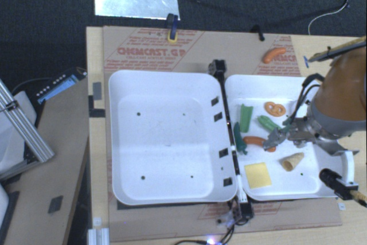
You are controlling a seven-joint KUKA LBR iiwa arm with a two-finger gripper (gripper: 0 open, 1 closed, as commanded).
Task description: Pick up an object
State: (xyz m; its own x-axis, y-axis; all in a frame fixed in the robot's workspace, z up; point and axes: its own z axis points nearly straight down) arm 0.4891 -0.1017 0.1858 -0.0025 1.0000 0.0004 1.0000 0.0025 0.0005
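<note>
My gripper (273, 141) hangs low over the middle of the right bin (298, 191), reaching in from the right. Its tip is at the right end of an orange sausage-shaped piece (253, 139), and an orange bit shows right under it; whether it touches is unclear. A light green oblong piece (267, 122) lies just above the gripper. An orange pretzel (274, 108) sits farther back. A long green piece (245, 116) and a dark green piece (238, 139) lie by the bin's left wall. A yellow square (257, 174) and a tan cone (292, 161) rest near the front.
The left bin (117, 140) stands beside the right one, joined by a black hinge strip (226, 123). Another orange sausage (274, 55) lies on the cardboard behind the right bin. A yellow and blue clamp (172, 28) sits at the cardboard's back edge.
</note>
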